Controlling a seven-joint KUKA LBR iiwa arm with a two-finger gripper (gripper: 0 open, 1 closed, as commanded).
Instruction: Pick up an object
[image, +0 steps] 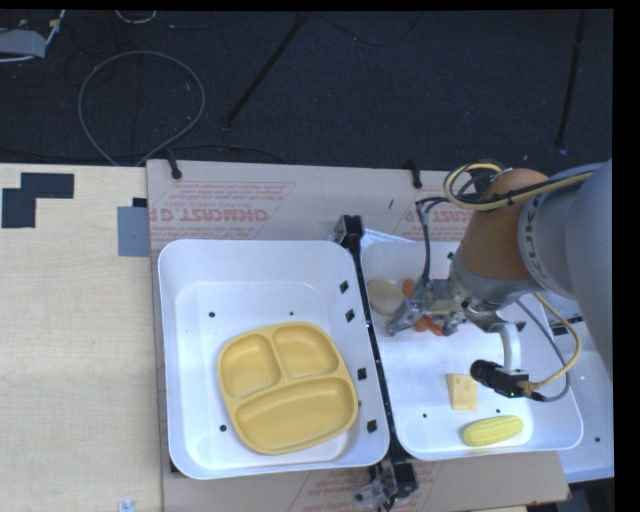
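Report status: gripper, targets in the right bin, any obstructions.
Gripper low at right bin's far left end, grip unconfirmed. Cheese wedge and corn cob lie loose nearer front. Yellow divided tray sits in left bin.

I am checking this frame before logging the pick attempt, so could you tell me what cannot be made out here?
- Gripper, camera view: small and cluttered under the wrist; open or shut is unclear.
- Orange item at the gripper: mostly hidden by it; identity and grasp unclear.
- Pale round object: too blurred to identify.
- Right bin: far corner covered by the arm.
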